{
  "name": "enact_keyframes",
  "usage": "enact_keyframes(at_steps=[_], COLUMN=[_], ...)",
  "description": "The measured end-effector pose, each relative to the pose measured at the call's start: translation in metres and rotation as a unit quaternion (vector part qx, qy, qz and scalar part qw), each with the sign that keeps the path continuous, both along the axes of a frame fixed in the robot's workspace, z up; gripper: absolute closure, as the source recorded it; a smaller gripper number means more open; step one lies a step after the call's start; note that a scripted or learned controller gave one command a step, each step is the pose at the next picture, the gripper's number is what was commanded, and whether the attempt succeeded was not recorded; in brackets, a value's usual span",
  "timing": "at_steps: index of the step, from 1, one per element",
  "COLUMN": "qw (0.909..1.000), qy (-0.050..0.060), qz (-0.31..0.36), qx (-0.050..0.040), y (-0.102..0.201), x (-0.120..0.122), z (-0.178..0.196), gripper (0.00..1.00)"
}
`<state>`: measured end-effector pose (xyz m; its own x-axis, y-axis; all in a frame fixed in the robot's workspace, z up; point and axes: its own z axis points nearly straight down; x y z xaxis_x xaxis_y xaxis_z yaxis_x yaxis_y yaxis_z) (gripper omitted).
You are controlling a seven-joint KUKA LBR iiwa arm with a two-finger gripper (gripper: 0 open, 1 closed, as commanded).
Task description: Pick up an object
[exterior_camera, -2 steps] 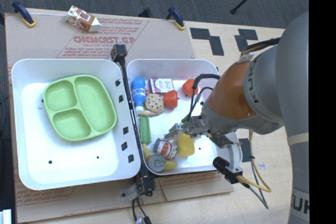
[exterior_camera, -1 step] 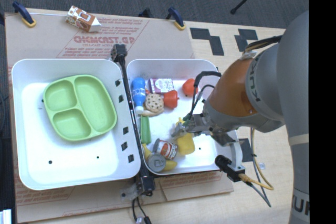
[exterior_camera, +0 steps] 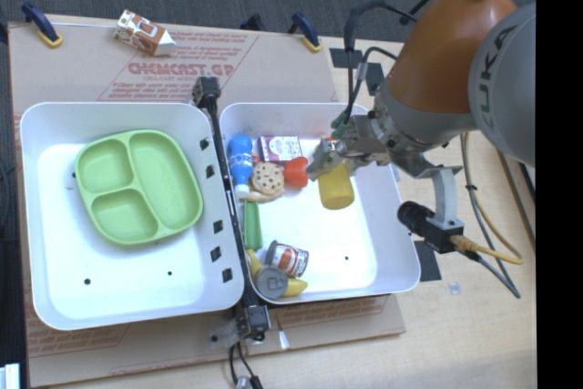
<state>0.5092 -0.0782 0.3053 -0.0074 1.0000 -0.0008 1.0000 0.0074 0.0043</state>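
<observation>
My gripper hangs over the upper middle of the right bin, reaching in from the right. A yellow cylinder juts down from between its fingers, and the gripper is shut on its top end. Just left of it lie a red piece, a round cookie, a purple-and-white box and a blue bottle. A green stick, a tin can and a yellow banana-like piece sit along the bin's left and front side.
The left bin holds a green divided plate. A small carton lies on the cardboard behind the bins. Blue clamps grip the board's back edge. The arm's grey body and cables fill the right side.
</observation>
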Motion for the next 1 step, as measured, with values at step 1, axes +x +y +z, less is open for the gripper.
enact_keyframes(at_steps=[1], qw=[1.0000], qy=[0.005], qz=[-0.001], qx=[0.0010], y=[0.0380], x=[-0.0335], z=[-0.1146], gripper=[1.00])
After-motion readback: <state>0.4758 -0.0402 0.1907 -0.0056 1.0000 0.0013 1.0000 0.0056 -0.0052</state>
